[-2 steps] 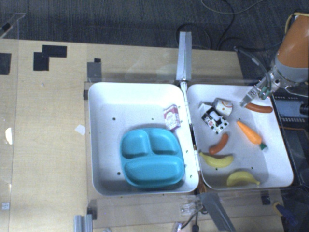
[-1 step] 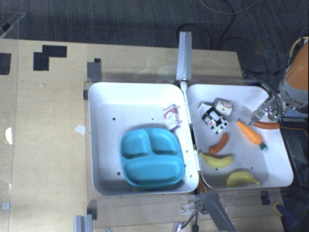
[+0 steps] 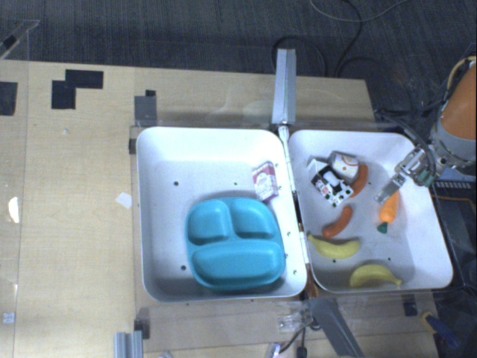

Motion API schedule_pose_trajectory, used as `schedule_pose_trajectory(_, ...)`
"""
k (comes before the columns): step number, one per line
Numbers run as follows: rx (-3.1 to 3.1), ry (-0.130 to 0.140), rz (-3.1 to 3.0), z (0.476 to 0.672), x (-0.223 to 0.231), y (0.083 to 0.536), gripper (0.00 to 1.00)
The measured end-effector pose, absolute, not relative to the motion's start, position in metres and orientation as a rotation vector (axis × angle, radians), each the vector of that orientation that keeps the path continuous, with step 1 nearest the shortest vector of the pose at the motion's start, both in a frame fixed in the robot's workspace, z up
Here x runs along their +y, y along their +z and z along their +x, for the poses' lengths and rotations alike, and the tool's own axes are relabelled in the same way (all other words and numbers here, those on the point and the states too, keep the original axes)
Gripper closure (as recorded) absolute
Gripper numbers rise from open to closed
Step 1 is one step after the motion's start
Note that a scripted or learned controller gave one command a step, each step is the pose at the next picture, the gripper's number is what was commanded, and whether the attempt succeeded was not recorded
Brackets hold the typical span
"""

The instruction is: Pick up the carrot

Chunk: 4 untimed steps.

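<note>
- The arm (image 3: 456,118) comes in from 3 o'clock over the right bin (image 3: 432,233).
- The gripper (image 3: 397,183) hangs low at the bin's 2 o'clock side; whether its jaws are open or closed cannot be told.
- The carrot (image 3: 387,209) lies on the bin floor just below the gripper, at its 6 o'clock, green end pointing to 6; touching or apart cannot be told.
- A toy (image 3: 333,177) sits at the bin's 10 o'clock, with a sausage (image 3: 361,180) against its 3 o'clock side.
- A second sausage (image 3: 337,221) lies near the centre.
- Two bananas: one (image 3: 335,246) at 7 o'clock, one (image 3: 375,276) at 6 o'clock.
- The left bin (image 3: 160,200) holds a blue tray (image 3: 235,242) at 5 o'clock and a small packet (image 3: 264,180) at 2 o'clock.
</note>
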State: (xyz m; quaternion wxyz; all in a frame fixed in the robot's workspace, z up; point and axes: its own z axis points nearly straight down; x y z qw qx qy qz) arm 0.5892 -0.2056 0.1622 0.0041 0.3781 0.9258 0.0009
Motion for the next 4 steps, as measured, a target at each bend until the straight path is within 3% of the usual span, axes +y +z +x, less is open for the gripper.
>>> schedule_pose_trajectory(1, 2.88, 0.004, 1.232, 0.577, -0.205, 0.138, 0.0)
schedule_pose_trajectory(2, 2.878, 0.004, 1.223, 0.544, -0.206, 0.09, 0.0)
schedule_pose_trajectory(3, 2.902, 0.002, 1.161, 0.547, -0.182, 0.09, 0.0)
schedule_pose_trajectory(4, 2.852, 0.006, 1.289, 0.559, -0.204, 0.089, 0.0)
